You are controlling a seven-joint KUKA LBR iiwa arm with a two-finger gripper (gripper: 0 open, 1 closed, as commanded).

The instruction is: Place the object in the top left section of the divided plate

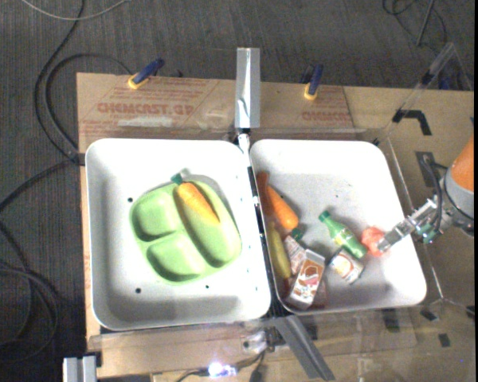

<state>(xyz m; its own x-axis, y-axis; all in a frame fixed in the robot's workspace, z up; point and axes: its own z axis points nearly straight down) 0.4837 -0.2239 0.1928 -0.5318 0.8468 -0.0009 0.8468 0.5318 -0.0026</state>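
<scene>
Reaching in from the right rim of the right bin [398,289], the gripper [392,239] hung low over that bin's right side, its slim fingers pointing left and slightly down.

Item: small red object [372,238], lying on the bin floor at the fingertips, touching or just short of them. Whether it sat between the fingers or merely ahead of them could not be told; how far the claw stood apart was likewise unreadable.

Item: divided plate [169,259], green, in the left bin [111,293], well apart from the gripper and directly to its left across the shared wall. An orange carrot-like piece [197,203] already lay on the plate, long axis running from upper left to lower right, along the ridge beside the large right section. The top left section [150,216] looked bare.

Other stock, right bin: carrot [277,205], green bottle [340,235], yellow piece [280,255], carton [306,278], small jar [346,267].

Judgement: the coming move would turn on a long leftward carry, past the carrot-like piece, to the section furthest from the arm.
</scene>
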